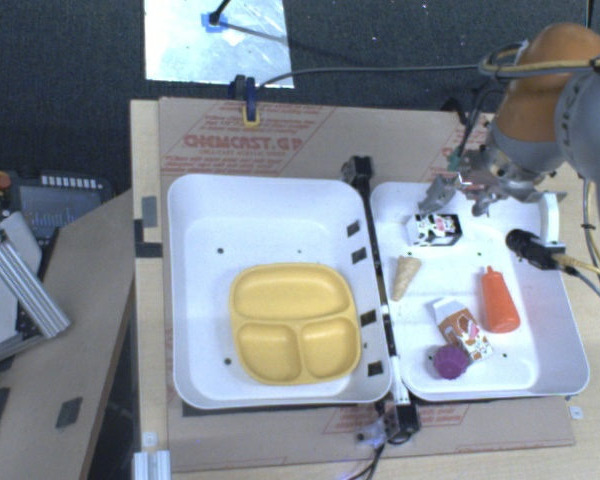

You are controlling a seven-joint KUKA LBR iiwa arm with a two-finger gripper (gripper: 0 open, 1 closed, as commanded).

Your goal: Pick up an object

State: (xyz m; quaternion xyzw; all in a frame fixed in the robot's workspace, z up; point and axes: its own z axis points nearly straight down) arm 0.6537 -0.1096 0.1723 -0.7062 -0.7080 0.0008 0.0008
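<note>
The right bin (555,363) holds a black-and-white cow-patterned carton (435,230) near its back, a tan cone (405,276), an orange bottle (499,300), a small brown-and-white box (464,330) and a purple ball-like object (450,361). My gripper (455,200) hangs over the back of the right bin, just above and slightly right of the cow-patterned carton. Its fingers stand apart with nothing between them.
The left bin (195,268) carries a yellow divided plate (295,323). The grey arm with its orange band (550,68) reaches in from the upper right, and a black cable plug (528,245) hangs over the right bin's right side.
</note>
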